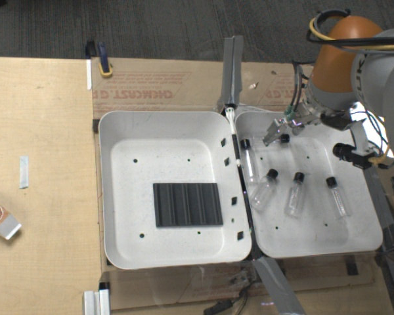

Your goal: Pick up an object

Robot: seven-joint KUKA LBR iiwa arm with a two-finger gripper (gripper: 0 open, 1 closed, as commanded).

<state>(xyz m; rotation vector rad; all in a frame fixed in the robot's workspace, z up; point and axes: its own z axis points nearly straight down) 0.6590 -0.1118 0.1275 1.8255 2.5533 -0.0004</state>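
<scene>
Four clear vials with black caps lie loose in the right bin (361, 241), one (295, 194) mid-floor. Poised at its rear, the end effector (278, 131) carries nothing; its grip state I cannot tell.

- There is one camera only, fixed above the bench (39, 143), so no part of the scene is shared with a second view.
- It looks down at a slant; the dark floor (184, 12) shows along the top, which is the far side.
- It stands at a middle distance: both white bins fit in the frame, the left bin (115, 176) and the right bin (361, 231) side by side.
- The near edge of the bench lies at the bottom of the frame.
- The arm (354, 51) enters from the right and is cut by the right edge of the frame.
</scene>
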